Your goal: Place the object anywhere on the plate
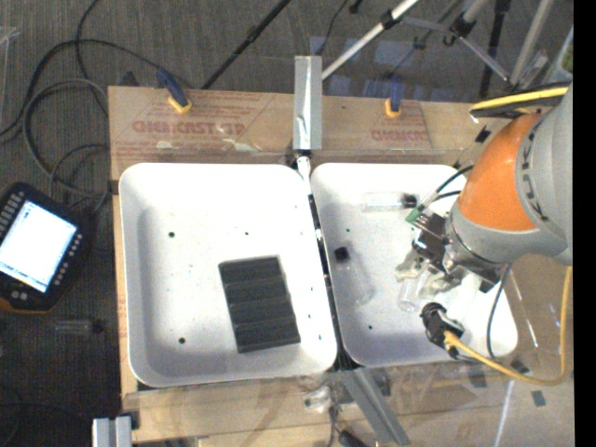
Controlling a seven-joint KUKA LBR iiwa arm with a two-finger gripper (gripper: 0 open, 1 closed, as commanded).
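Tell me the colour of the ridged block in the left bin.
Black, with parallel ridges across it; the ridged block shows plainly in the camera view.

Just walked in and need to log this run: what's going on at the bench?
The grey and orange arm reaches into the right bin, its gripper low over the bin floor. A small dark object lies apart from it, near that bin's left wall. A dark ridged plate lies flat in the left bin, with nothing on it yet.

Two white bins [149, 250] are sitting side by side on a cardboard sheet [233, 124] held by clamps [173, 91]. A lit tablet [35, 248] is lying left of them, cables [56, 119] trailing across the carpet.
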